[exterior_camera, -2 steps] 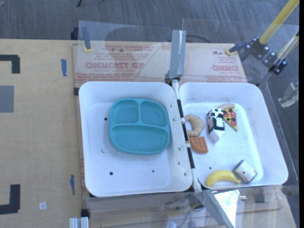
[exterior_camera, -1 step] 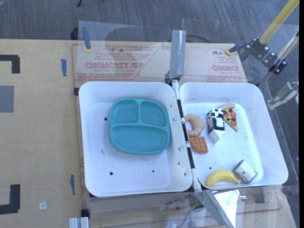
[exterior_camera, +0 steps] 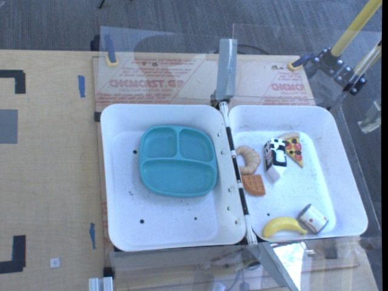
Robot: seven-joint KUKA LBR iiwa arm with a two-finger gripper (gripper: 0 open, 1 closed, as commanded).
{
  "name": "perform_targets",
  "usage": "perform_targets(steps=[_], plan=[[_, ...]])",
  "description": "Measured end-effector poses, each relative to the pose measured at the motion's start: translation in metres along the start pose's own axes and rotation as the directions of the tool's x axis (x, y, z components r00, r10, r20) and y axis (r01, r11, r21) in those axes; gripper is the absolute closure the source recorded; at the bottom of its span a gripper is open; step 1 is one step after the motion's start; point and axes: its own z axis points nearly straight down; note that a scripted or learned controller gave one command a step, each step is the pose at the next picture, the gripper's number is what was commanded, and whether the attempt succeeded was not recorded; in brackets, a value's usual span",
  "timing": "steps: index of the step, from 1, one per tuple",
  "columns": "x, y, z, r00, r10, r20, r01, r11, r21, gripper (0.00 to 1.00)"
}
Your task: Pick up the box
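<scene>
The black-and-white carton-shaped box (exterior_camera: 276, 157) lies in the right shallow white plastic bin (exterior_camera: 345, 162), in its upper middle, tipped over on the floor. A flat triangular toy pizza slice (exterior_camera: 294, 148) sits against its right side, so close that contact cannot be ruled out. A curled beige pastry (exterior_camera: 248, 159) lies just to its left, near the wall the two bins share, and a square orange waffle (exterior_camera: 255, 185) lies just below that. The box's lower end and the floor to the right of the pizza slice have open white room around them. A yellow banana (exterior_camera: 284, 226) and a small cylindrical can with a red label (exterior_camera: 313, 218) lie next to each other by the near rim, well apart from the box. That makes six loose things in this bin, one of each. The left shallow white plastic bin (exterior_camera: 121, 217) holds one teal plate with three compartments (exterior_camera: 179, 161), with bare floor on every side of it.
</scene>
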Motion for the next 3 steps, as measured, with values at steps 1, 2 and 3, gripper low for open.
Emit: perform_targets(steps=[1, 2, 3], plan=[[0.000, 0.000, 0.000, 1.000, 0.000, 0.000, 0.000, 1.000, 0.000, 0.00], [-0.001, 0.002, -0.010, 1.000, -0.001, 0.003, 0.001, 1.000, -0.003, 1.00], [0.018, 0.102, 0.011, 0.992, -0.126, -0.004, 0.126, 0.992, 0.002, 1.00]])
